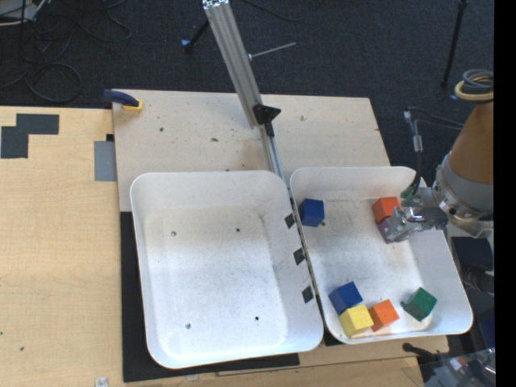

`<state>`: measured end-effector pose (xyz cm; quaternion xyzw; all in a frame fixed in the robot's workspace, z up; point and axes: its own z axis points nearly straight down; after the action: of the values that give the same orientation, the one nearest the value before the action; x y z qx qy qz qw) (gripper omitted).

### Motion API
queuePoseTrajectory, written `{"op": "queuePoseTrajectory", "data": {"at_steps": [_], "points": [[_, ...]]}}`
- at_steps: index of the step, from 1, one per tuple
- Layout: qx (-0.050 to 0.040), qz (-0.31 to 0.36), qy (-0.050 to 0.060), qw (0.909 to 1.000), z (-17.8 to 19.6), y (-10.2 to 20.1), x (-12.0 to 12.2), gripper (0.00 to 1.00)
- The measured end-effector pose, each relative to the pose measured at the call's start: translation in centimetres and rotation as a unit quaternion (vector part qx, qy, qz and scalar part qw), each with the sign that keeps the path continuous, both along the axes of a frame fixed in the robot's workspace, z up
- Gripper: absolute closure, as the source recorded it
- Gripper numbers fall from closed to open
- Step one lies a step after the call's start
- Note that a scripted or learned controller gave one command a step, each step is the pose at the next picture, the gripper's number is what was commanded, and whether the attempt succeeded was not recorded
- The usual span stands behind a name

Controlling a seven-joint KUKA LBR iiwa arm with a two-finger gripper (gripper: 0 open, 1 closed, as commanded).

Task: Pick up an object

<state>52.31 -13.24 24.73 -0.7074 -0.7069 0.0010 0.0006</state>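
Arm (472, 164): orange band seen at upper part, grey ring w/ dark trim below it. Wrist section metallic, silver-grey. Gripper (395, 228): dull grey metal, small green detail noted nr its base. Finer detail too blurred to be resolved.

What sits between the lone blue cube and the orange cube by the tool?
Nothing: in the camera view, only bare white bin floor runs from the blue cube to the orange cube.
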Motion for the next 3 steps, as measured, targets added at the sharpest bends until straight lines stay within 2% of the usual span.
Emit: {"op": "queuePoseTrajectory", "data": {"at_steps": [2,3], "points": [[0.0014,0.002,0.004,1.0,-3.0,10.3,1.3,1.0],[0.0008,0.002,0.002,1.0,-2.2,15.0,2.8,1.0]]}}
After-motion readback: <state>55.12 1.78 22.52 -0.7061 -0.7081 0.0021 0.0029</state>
